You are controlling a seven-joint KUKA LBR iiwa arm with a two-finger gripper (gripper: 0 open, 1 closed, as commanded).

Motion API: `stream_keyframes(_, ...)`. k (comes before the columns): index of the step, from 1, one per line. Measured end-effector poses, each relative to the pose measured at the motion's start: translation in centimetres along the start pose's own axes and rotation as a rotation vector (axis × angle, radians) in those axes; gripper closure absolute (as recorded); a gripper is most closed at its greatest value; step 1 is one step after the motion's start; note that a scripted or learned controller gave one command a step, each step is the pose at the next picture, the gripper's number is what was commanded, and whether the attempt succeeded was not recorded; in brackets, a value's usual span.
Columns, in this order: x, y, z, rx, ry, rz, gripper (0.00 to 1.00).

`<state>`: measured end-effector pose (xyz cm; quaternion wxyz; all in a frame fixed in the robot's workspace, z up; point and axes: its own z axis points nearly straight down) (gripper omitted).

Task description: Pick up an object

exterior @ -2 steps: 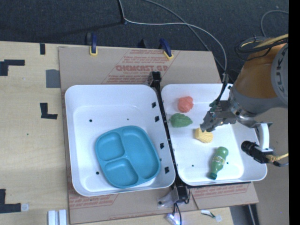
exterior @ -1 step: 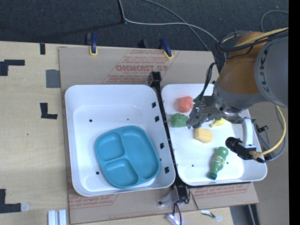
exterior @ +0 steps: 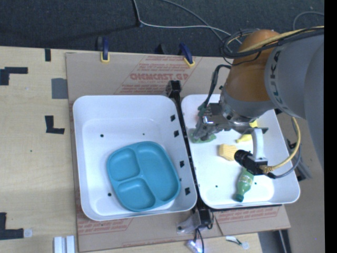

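Observation:
My gripper (exterior: 206, 125) hangs low in the right bin (exterior: 210, 191), near its left wall. Directly under it lies a small grey-green object (exterior: 202, 137), partly hidden by the gripper, and I cannot tell whether they touch. A yellow wedge-shaped piece (exterior: 228, 152) lies to the right of that, in the middle of the bin. A second small yellow piece (exterior: 244, 138) peeks out beneath the wrist. Toward the bin's front lies a green bottle (exterior: 243, 186).
The left bin (exterior: 87, 115) holds a blue divided plate (exterior: 142, 175) toward its front. A black divider (exterior: 184, 146) runs between the bins. The arm's grey and orange body (exterior: 253, 78) covers the back right of the right bin.

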<state>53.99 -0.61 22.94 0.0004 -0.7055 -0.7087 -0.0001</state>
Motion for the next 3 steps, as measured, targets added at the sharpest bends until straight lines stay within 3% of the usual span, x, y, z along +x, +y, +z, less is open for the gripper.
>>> stream_keyframes(2,9.3,1.1,0.3,0.0,0.0,0.001,1.0)
stream_keyframes(3,9.1,1.1,0.3,0.001,-0.001,0.004,0.0)
